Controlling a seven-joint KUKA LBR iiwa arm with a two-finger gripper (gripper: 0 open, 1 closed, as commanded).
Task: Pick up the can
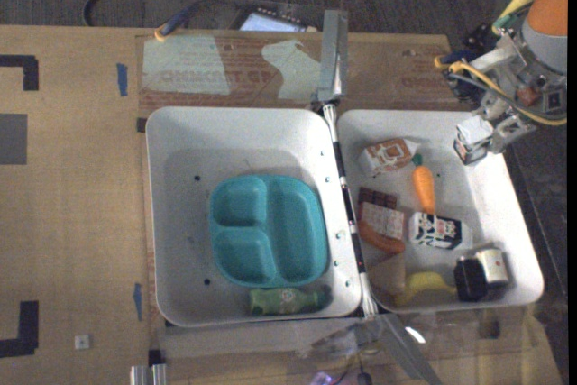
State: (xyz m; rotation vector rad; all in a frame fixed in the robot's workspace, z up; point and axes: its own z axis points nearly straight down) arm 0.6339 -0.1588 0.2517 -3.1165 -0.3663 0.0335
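The gripper [476, 140] hangs over the right bin's [518, 194] far right rim, touching nothing; how wide it stands cannot be told. The can [480, 274] lies in that bin's near right corner, its dark end blurred.

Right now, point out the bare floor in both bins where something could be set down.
Left bin: bare floor above and left of the teal tray. Right bin: a bare strip along the right wall beyond the carrot, below the end effector. It is crowded from the can and banana leftward.
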